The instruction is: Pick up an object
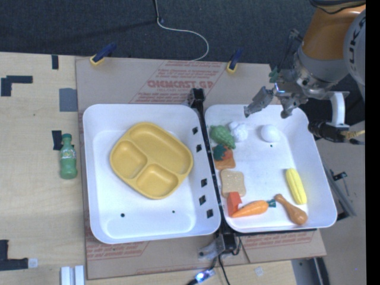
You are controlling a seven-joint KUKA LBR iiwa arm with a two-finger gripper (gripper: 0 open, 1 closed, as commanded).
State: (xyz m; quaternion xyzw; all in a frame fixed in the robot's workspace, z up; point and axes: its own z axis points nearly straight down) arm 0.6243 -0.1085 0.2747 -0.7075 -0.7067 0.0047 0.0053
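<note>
Nothing is lifted yet: every item lies in the right bin (314, 159), so the whole pick remains. Claw (270, 104) hangs spread and bare over the bin's far edge, one finger toward the white ball (270, 133), the other further right. The ball, just beside and below it, seems the likeliest target; broccoli (222, 135), bread (233, 183), carrot (252, 208), corn (295, 186) and drumstick (291, 209) lie further off. A yellow tray (151, 159) sits in the left bin (95, 159). The arm reaches in from the right, wrist tilted leftward.
</note>
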